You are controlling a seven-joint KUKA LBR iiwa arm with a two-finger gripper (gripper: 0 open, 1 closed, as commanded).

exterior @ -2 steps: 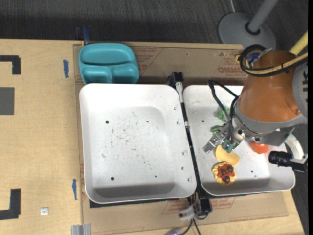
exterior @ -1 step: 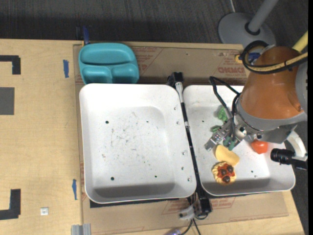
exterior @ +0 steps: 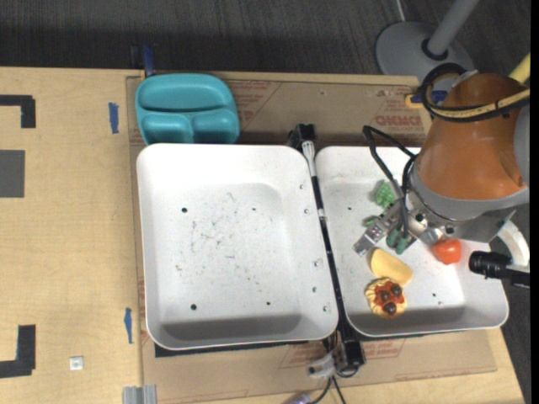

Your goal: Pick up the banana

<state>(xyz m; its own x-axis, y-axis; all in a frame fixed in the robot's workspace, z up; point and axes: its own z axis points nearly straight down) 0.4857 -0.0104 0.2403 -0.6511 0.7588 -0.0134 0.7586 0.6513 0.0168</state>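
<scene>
The banana point(exterior: 391, 266) is a short yellow piece lying on the floor of the right bin point(exterior: 472, 310), near its middle. My gripper point(exterior: 384, 237) hangs just above and slightly left of it, under the orange wrist band. Its metal fingers point(exterior: 369, 241) are spread open and nothing shows between them. The banana lies just below the fingertips, apart from them.
Also in the right bin are a small tart with red berries point(exterior: 386, 297) right below the banana, a red tomato point(exterior: 447, 251) to its right, a green piece point(exterior: 385, 194) further back and another green bit point(exterior: 402, 242) beside the gripper. The left bin point(exterior: 168, 310) adjoins; a teal tray point(exterior: 187, 108) sits behind it.
</scene>
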